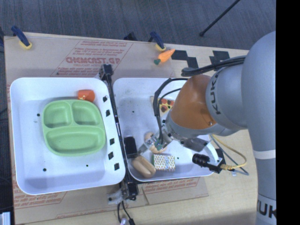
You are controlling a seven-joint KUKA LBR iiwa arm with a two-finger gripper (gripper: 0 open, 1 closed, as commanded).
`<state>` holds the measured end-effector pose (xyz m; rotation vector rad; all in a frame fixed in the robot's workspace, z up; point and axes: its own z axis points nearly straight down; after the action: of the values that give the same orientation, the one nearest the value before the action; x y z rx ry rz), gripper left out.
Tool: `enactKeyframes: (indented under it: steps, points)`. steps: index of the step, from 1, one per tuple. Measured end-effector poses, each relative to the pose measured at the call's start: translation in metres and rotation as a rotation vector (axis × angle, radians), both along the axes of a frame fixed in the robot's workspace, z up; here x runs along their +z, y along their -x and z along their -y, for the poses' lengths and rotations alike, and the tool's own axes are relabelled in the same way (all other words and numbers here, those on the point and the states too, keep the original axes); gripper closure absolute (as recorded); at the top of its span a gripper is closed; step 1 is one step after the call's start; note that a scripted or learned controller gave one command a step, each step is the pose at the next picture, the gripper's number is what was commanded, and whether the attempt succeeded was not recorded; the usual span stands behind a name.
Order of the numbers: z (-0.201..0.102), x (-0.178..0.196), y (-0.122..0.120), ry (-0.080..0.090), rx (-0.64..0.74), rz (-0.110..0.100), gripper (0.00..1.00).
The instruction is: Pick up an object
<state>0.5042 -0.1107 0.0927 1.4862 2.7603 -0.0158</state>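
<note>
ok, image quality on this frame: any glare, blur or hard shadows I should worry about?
Camera view: lighting is even and soft, with no strong glare on the two shallow white plastic bins; the green three-compartment plastic plate is sharp; the grey arm's orange band looks soft, close to the lens; the pincer is small and slightly blurred, so its state is unclear; shadows under the arm are faint.

Red print on the cardboard sheet [93, 55] lying on the table [42, 43], at about eleven o'clock, reads "CHEMCAST GP" in large letters; the smaller red lines above and below it are too fine to read. On the grey arm [225, 97], at three o'clock, dark letters "KUK" run along the casing beside the orange band. At five o'clock, the arm's lower part bears "KU", cut off at the frame edge.
</note>
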Motion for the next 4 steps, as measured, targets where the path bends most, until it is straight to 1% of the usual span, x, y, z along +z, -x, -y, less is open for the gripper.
enactKeyframes:
  steps: [4]
  points:
    - [-0.0001,0.0,0.0,0.0,0.0,0.0,0.0]
